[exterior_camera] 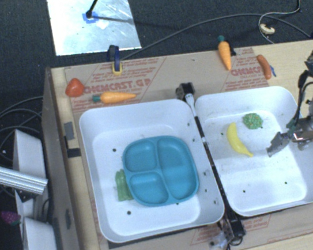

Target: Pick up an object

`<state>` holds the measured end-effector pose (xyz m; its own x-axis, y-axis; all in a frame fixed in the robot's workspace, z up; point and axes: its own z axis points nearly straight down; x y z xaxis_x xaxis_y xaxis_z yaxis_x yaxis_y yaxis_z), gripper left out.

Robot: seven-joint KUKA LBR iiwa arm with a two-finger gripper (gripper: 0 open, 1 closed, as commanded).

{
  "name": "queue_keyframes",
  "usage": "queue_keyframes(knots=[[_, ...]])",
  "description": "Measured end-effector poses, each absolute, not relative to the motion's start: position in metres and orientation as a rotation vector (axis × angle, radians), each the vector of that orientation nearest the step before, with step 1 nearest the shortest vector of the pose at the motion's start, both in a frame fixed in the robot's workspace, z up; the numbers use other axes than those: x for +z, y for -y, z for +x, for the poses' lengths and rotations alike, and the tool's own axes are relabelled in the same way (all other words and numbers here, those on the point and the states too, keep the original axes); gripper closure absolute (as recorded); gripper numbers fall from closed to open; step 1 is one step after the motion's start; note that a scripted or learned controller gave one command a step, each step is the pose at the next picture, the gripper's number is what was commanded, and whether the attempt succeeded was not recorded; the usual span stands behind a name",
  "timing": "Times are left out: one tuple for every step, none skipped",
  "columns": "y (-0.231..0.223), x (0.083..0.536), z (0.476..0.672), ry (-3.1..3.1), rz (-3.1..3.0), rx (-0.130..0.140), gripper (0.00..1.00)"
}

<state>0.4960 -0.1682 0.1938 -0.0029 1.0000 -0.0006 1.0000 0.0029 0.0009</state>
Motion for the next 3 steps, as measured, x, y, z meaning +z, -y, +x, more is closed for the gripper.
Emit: queue_keyframes(knots=[[0.096, 0.123, 0.54, -2.226, 2.218, 0.001, 0.0], [0.101, 0.084, 0.573, -2.226, 2.216, 0.001, 0.0], [0.101, 0.095, 0.574, -2.227, 2.213, 0.003, 1.0]])
